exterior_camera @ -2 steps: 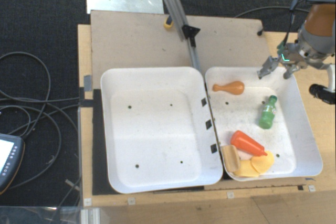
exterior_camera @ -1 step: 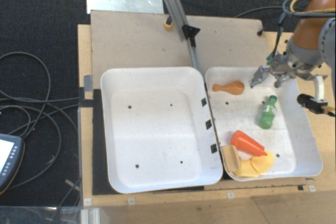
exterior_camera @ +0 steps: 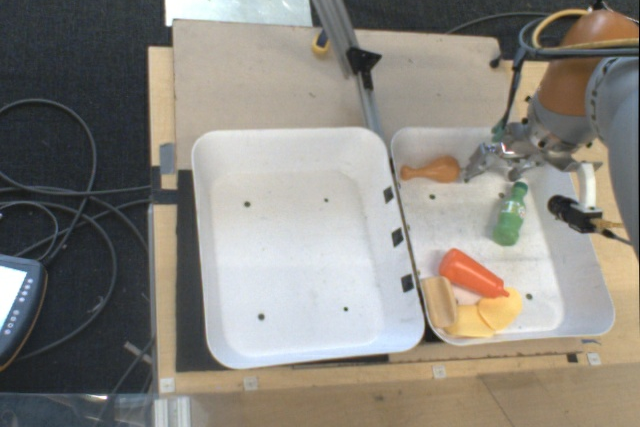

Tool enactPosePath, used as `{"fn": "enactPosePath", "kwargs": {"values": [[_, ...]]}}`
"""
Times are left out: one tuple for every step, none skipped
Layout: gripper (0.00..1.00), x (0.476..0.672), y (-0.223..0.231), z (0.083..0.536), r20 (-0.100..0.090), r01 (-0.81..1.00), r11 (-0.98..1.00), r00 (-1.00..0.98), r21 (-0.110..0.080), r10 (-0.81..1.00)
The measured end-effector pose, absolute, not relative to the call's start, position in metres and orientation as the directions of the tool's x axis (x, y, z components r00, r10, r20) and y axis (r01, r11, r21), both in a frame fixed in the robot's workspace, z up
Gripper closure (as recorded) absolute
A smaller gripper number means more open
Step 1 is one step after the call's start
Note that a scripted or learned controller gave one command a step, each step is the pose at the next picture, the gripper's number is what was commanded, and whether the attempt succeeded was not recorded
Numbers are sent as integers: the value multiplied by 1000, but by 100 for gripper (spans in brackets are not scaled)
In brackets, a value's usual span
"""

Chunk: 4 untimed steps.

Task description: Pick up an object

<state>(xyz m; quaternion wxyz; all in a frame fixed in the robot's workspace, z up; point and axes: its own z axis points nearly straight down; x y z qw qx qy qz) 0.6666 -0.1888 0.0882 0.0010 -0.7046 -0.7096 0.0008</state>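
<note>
Hovering low over the right-hand shallow white plastic bin [exterior_camera: 575,310], the metal two-finger gripper [exterior_camera: 497,158] grips nothing; I cannot tell its spread. Just beside it lies a tan plastic toy drumstick [exterior_camera: 433,171], light, rigid and slick; its narrow neck looks easiest to pinch. A small green bottle [exterior_camera: 510,214] stands nearby.

A grey tripod leg [exterior_camera: 330,0] slants down toward the bench [exterior_camera: 260,75]. Left of the bench, black cables [exterior_camera: 60,205] loop above a tablet [exterior_camera: 15,300]
</note>
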Motion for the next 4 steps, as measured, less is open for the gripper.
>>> {"fn": "enactPosePath", "kwargs": {"values": [[100, 669, -190, 104, -3, 1000, 11, -11, 6, 1000], [100, 678, -187, 167, -3, 1000, 7, -7, 10, 1000], [100, 680, -191, 213, -2, 1000, 8, -8, 8, 1000], [100, 681, -190, 203, -2, 1000, 7, -7, 3, 1000]]}}
